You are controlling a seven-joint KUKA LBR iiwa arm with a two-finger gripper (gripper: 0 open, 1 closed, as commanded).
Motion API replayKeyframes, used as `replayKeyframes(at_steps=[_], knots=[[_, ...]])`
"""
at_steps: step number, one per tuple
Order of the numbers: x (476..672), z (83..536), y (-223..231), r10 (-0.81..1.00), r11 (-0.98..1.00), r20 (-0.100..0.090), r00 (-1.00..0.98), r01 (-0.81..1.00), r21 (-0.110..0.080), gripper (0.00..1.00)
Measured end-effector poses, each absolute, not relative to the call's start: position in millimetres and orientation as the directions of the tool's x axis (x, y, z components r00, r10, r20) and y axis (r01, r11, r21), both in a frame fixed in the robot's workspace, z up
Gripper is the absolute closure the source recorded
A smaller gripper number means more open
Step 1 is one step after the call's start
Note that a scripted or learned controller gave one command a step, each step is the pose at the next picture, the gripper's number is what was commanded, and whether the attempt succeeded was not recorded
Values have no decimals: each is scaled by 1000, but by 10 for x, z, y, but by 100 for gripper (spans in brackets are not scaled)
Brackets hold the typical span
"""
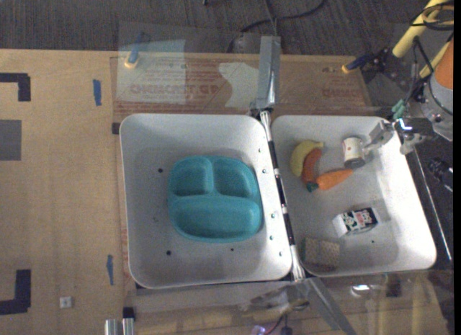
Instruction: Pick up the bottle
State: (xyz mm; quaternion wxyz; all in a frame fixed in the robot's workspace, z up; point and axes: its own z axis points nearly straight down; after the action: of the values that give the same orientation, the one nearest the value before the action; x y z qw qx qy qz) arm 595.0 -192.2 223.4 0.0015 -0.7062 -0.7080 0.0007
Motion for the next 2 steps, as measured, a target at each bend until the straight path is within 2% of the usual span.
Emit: replayKeyframes(at_steps=[1, 2], knots=[[5951, 2330, -1923, 1000, 3, 1, -3, 1000, -3, 100], [5031, 3016, -1245, 998, -64, 1, 64, 998, -5, 100]])
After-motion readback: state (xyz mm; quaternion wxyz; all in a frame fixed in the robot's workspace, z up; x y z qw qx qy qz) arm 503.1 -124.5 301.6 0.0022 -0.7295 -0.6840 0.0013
